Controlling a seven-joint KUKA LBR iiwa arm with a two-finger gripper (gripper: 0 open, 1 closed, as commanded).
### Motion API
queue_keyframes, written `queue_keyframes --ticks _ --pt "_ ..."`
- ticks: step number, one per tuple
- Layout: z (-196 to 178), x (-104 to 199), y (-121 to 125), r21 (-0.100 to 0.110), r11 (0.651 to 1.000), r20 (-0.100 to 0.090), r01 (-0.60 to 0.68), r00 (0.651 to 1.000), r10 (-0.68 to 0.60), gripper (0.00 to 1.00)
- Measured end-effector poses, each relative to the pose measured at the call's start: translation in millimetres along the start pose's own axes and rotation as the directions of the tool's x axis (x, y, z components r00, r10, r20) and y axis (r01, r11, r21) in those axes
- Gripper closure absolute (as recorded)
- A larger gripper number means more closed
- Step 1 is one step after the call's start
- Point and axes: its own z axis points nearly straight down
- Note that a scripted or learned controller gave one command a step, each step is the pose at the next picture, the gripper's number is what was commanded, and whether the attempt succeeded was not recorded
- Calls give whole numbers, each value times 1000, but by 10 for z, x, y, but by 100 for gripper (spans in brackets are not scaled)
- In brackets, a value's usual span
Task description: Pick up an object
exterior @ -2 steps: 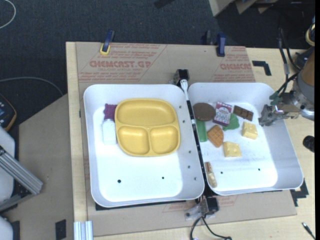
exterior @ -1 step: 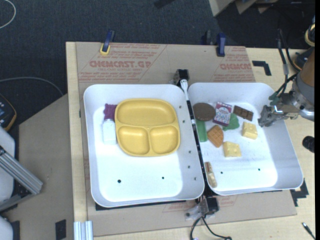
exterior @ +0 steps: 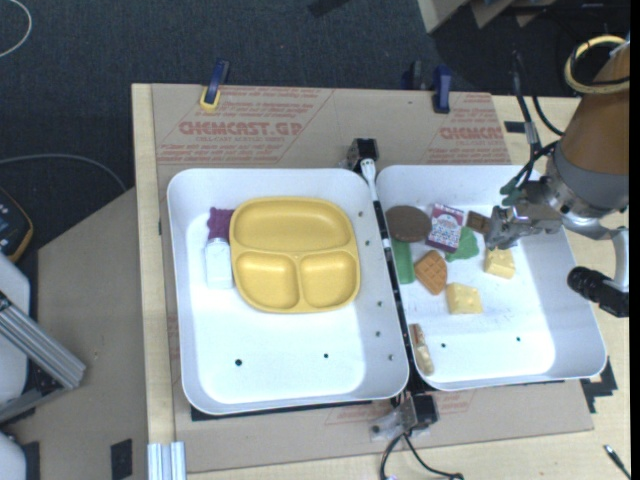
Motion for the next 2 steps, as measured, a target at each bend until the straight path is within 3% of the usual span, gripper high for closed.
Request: queue_keyframes --ticks 1,2 --pt "-139 490 121 -5 1000 2 1 1000 -1 100" --pt "-135 764 105 0 1000 1 -1 1000 1 100"
